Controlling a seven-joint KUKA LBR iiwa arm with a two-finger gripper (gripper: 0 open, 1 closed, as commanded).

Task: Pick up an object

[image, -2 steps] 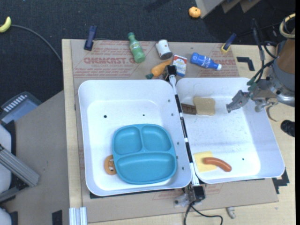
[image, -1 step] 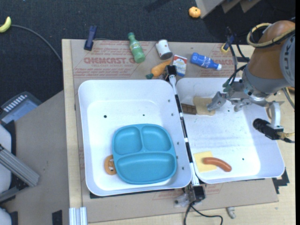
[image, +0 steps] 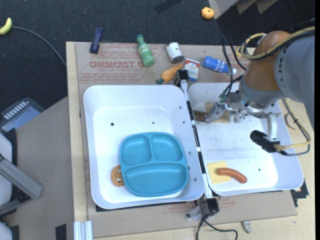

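- The hot dog (image: 231,174) lies in the right bin (image: 280,181), near its front left corner, half on a yellow slab (image: 218,173) that looks like a toy cheese slice
- It reads as a small plastic toy: likely light, stiff and smooth, so it may slip or roll; best taken across its narrow middle, fingers set either side of the long axis
- The slab under it is thin and flat, hard to pinch on its own, and could shift or come up with the sausage
- The gripper (image: 223,110) hangs low over the back left part of the same bin, well apart from the hot dog; whether its fingers are spread or closed I cannot tell
- A brownish thing (image: 200,116) lies just beside the gripper by the dividing wall; too small to name
- The bin's left wall and front rim stand close to the hot dog, leaving little room on that side
- A black cable end (image: 265,141) dangles over the bin floor between arm and target
- The left bin (image: 100,104) holds a blue tray (image: 152,164) with a pretzel (image: 117,176) touching its left edge
- Beyond the bins lie a green bottle (image: 145,51), a can (image: 174,52) and a blue bottle (image: 216,64), out of the way
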